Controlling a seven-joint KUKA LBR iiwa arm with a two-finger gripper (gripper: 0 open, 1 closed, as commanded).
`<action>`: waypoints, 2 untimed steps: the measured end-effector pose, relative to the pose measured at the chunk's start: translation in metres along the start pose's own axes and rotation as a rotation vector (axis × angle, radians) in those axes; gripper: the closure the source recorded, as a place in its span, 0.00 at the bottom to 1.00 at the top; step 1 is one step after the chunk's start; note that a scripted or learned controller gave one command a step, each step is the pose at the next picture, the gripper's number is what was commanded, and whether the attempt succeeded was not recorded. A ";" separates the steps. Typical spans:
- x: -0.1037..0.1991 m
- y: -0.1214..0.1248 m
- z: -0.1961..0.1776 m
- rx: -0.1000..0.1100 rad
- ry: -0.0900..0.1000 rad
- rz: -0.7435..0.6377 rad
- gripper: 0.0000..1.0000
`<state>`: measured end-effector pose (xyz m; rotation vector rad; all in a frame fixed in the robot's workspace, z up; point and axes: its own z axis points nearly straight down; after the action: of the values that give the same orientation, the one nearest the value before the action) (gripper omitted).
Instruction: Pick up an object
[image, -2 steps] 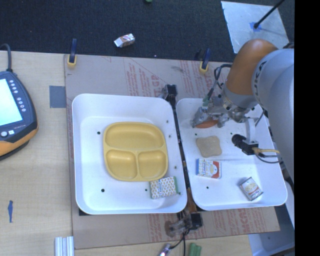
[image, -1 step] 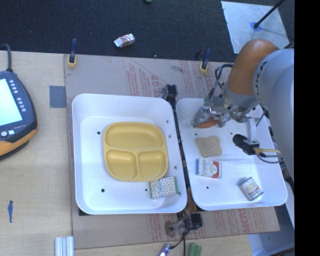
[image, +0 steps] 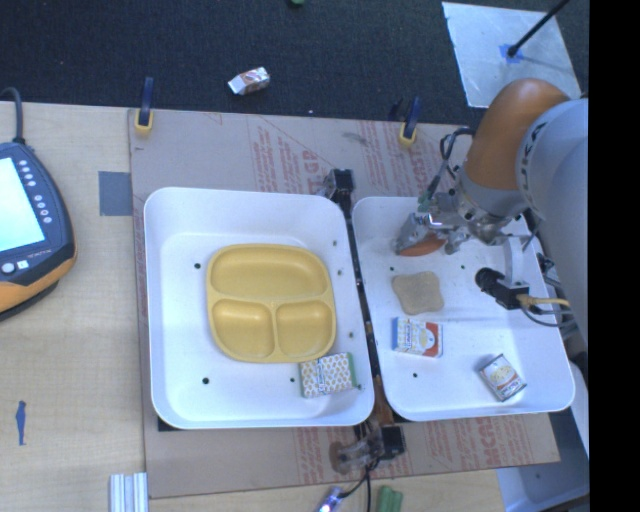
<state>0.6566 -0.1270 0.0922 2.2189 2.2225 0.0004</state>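
Yellow moulded three-compartment tray (image: 270, 300) fills the left bin (image: 160, 300).

Two shallow white plastic bins (image: 165, 300) (image: 545, 385). The left holds one yellow divided tray (image: 270, 300) and one patterned packet (image: 327, 375); the right, one tan pad (image: 417, 292), one small carton (image: 416, 337), one small tin (image: 502, 377).

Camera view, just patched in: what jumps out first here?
The yellow divided tray lies in the middle of the left bin, with a patterned packet at its near right corner. The gripper is low at the far end of the right bin, over something orange.
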 end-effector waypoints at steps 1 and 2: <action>0.002 0.000 0.000 0.001 0.000 0.000 0.00; -0.002 0.000 0.000 -0.001 0.000 0.000 0.00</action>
<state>0.6567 -0.1293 0.0922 2.2186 2.2216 0.0013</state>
